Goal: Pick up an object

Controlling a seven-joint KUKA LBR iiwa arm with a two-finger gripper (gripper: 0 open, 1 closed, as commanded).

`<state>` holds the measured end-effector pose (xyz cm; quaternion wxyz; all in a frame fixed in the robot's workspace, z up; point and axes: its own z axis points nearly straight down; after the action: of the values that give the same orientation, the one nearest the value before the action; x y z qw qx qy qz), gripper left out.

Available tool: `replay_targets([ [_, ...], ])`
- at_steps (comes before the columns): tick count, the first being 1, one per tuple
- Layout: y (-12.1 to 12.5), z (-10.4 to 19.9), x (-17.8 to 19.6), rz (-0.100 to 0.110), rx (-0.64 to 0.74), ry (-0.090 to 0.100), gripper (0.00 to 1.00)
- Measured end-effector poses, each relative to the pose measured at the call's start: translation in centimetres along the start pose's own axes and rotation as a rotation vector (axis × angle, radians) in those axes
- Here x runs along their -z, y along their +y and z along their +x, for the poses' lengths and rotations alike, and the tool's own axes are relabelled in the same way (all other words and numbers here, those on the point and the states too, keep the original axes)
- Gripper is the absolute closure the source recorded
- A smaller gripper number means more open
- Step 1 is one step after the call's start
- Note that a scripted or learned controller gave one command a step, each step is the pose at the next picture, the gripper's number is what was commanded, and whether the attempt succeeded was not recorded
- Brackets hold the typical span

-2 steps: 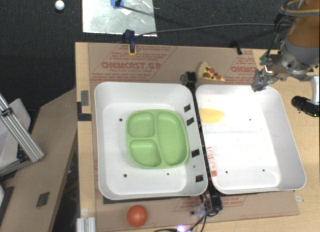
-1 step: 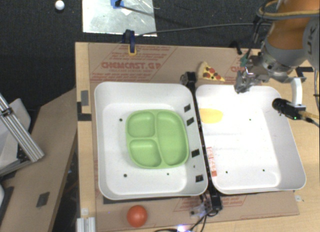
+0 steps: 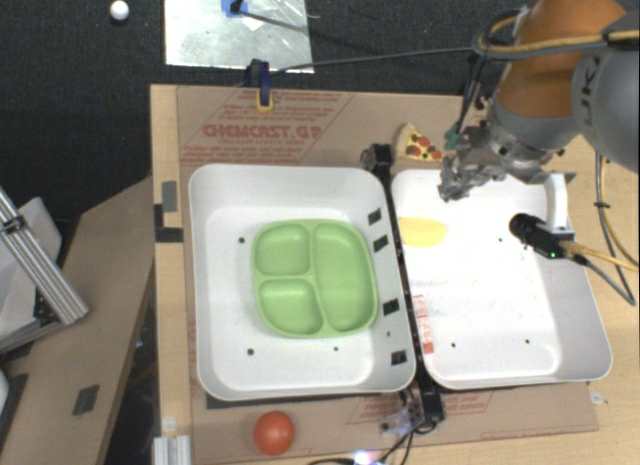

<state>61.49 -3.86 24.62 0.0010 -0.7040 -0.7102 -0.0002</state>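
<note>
A flat yellow object [image 3: 422, 232] lies at the near-left side of the right bin [image 3: 500, 343]. My gripper [image 3: 452, 189] hangs over the back of that bin, a short way above and to the right of the yellow object, with nothing seen in it. A green divided tray [image 3: 313, 277] rests in the middle of the left bin [image 3: 225, 353]. A pizza-slice toy [image 3: 417, 143] lies on the board just behind the right bin, outside it.
A red-orange ball [image 3: 273, 432] sits on the bench in front of the left bin. A blue clamp [image 3: 259, 82] holds the back edge of the cardboard. Most of the right bin's floor is bare white. The arm's orange band looms at upper right.
</note>
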Motion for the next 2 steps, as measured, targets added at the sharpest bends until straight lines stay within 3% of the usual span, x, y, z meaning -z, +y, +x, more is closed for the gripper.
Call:
replay_targets([
  [2, -2.6, 9.8, -1.1, 0.000, 0.001, 0.001, 1.00],
])
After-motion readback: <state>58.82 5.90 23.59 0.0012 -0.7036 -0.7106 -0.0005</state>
